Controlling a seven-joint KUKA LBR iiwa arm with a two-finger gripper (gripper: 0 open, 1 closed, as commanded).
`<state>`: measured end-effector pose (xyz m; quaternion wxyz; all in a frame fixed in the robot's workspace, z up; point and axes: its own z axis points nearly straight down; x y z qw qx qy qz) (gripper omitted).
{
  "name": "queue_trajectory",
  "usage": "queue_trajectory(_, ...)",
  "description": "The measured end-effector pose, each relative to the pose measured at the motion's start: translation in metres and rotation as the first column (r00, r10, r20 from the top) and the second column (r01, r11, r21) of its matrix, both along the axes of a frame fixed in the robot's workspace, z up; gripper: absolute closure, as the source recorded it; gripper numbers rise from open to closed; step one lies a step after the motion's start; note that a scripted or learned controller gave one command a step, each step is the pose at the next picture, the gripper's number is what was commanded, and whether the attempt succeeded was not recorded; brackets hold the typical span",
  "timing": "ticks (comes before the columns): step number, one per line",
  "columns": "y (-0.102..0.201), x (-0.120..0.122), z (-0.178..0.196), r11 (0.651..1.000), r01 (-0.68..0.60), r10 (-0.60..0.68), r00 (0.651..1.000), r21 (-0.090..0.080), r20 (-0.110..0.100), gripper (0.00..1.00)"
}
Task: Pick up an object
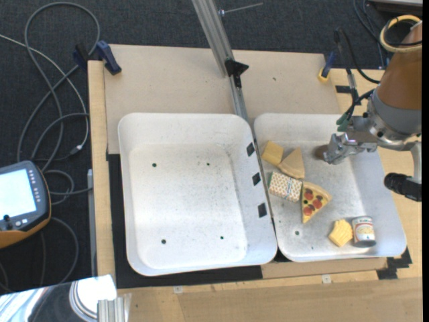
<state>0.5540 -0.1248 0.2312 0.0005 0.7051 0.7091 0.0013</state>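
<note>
The right bin (295,129) holds several small objects: two tan cheese wedges (282,157), a patterned white box (285,187), a pizza slice toy (312,202), a yellow block (340,233) and a small can (364,231). My gripper (331,153) hangs over the upper right part of this bin, to the right of the cheese wedges, above bare bin floor. Nothing shows between its fingers. The grey arm with its orange band (402,79) comes in from the right.
The left bin (181,193) sits beside the right one, with black clips on the shared rim. A metal pole (214,32) slants up from between the bins. Cables and a pendant (20,200) lie on the floor at left.
</note>
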Motion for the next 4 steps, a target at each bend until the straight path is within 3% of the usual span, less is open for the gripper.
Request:
queue_trajectory(3, 0.146, 0.032, 0.011, 1.0, -0.001, 0.001, 1.0, 0.001, 0.001, 1.0)
queue_trajectory(4, 0.194, 0.039, 0.0, 1.0, 0.0, 0.0, 1.0, 0.0, -0.001, 1.0)
